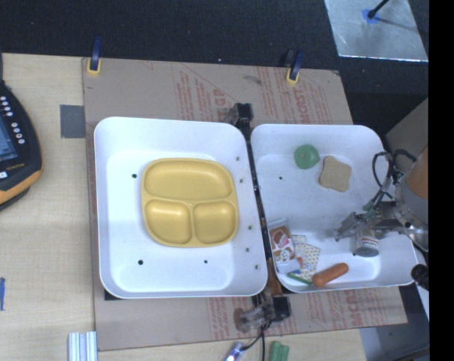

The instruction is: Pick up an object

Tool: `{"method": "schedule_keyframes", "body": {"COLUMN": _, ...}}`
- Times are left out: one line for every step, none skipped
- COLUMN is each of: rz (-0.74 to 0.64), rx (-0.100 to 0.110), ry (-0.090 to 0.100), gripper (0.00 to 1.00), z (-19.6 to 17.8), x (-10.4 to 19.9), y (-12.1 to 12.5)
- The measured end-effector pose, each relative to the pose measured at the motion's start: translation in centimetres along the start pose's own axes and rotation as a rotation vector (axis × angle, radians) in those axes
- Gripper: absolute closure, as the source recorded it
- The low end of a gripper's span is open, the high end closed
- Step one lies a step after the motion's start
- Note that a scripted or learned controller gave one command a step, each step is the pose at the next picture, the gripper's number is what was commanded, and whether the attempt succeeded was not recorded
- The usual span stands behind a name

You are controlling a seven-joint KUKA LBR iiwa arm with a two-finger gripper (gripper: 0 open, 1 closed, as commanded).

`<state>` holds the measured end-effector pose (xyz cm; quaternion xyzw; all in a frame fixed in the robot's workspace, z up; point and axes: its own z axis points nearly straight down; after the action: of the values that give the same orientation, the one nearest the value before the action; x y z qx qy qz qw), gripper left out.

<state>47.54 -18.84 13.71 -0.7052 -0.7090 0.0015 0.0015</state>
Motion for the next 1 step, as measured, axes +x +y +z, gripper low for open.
{"method": "schedule_keyframes", "body": {"rz": -0.002, "rx": -0.003, "ry": -0.001, "gripper": 0.00, "z": 3.16, "x": 1.38, "y": 2.44}}
